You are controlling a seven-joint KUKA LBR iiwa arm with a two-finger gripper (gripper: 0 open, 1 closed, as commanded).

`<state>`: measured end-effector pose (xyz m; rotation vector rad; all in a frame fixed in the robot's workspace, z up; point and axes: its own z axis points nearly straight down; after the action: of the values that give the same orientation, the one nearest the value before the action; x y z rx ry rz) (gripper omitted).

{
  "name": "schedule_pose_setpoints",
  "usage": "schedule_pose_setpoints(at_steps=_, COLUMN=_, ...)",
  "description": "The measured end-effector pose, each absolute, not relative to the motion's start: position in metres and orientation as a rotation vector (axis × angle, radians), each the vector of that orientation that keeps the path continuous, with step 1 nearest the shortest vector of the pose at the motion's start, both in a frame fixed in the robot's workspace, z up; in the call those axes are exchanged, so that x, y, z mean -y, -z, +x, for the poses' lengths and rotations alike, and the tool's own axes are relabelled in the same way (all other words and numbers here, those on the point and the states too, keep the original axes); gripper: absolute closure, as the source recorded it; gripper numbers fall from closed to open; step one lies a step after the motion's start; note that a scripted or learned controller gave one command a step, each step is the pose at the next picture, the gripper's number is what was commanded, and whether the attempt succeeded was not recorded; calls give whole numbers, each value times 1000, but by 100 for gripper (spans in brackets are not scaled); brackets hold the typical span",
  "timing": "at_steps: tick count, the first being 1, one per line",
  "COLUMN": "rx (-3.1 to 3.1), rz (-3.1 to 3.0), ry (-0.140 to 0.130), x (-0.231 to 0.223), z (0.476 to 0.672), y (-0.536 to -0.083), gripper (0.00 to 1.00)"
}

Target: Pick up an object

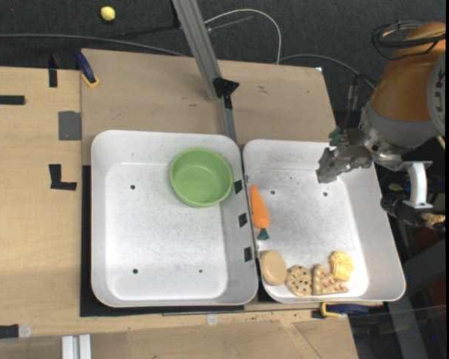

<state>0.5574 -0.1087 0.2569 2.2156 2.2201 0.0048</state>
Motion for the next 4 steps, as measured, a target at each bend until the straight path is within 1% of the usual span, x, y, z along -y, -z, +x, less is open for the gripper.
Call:
schedule_pose_setpoints(at_steps=1, rx=-2228, rz=2217, ry=2, x=68, z=575, y=-245, gripper=100)
schedule_pose_setpoints(at_steps=2, rx=-2230, rz=2216, ry=1, x=21, z=581, y=-240, gripper=100)
schedule_pose_setpoints(at_steps=4, rx=-2230, rz=2214, ry=-1, x=-83, z=612, y=-241, gripper=100)
